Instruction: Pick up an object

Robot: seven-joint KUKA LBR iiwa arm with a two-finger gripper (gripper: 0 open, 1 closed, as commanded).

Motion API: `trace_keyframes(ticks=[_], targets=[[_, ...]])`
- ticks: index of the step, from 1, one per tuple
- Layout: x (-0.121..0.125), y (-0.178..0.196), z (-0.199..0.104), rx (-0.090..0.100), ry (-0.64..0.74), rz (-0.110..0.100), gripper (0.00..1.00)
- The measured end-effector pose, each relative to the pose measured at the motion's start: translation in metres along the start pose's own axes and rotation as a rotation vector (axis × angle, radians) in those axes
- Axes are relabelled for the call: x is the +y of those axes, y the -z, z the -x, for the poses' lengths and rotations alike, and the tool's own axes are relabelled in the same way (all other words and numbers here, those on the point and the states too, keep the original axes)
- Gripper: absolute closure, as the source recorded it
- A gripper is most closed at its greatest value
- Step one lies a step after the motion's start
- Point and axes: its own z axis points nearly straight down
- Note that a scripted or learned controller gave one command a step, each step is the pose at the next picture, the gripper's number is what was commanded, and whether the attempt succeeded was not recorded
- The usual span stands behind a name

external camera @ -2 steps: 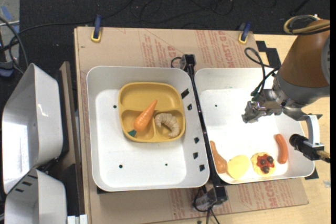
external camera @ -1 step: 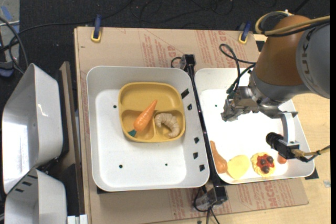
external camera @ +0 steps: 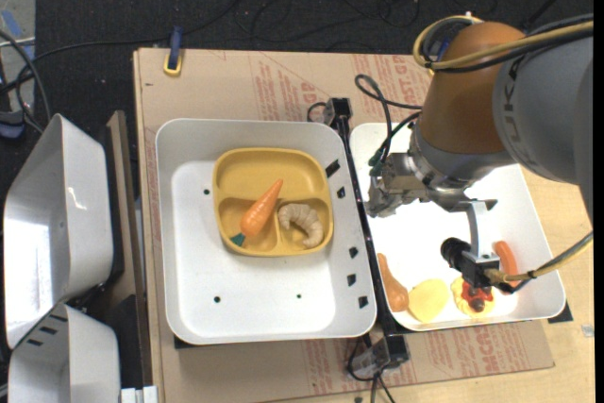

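My gripper [external camera: 385, 200] hangs over the left part of the right white bin [external camera: 543, 231], under the grey arm with its orange band. In that bin, along the front wall, lie an orange carrot-like piece [external camera: 393, 284], a pale yellow round piece [external camera: 429, 299], and a yellow and red toy [external camera: 472, 297]. A small orange-red piece [external camera: 507, 255] lies near the right wall. The gripper is above and apart from all of these. The left bin [external camera: 189, 297] holds a yellow divided plate [external camera: 226, 170] with a carrot [external camera: 261, 208] and a pale shrimp [external camera: 303, 222] on it.
The two bins meet at a black-clipped divider [external camera: 354, 231]. The bench is a brown board [external camera: 255, 75] with an orange clamp [external camera: 173, 61] at its back left. White containers [external camera: 57, 203] stand off the bench on the left, and cables lie on the dark floor behind.
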Motion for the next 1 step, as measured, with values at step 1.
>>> trace_keyframes(ticks=[1], targets=[[0.0110, -0.0061, -0.0580, 0.000, 0.001, -0.001, 1.00]])
